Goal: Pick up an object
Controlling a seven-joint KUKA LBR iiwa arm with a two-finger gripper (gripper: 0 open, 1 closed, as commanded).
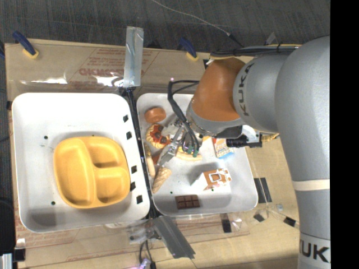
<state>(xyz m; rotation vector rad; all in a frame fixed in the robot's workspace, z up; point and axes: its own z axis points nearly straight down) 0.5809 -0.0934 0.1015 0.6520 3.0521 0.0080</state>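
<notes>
Here, the gripper (171, 145) hangs low at centre frame over toy food (157, 134) along the right bin's (241, 198) left side; its grip cannot be judged.

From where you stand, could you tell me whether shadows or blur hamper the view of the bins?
Camera view: lighting is even and soft; the gripper is small and cluttered, slightly blurred; a faint shadow falls beside the white box; the yellow tray is sharp, without glare.

The gripper (171, 148) hangs low in the right bin (242, 190), above small food items (157, 134) at its left side.
</notes>
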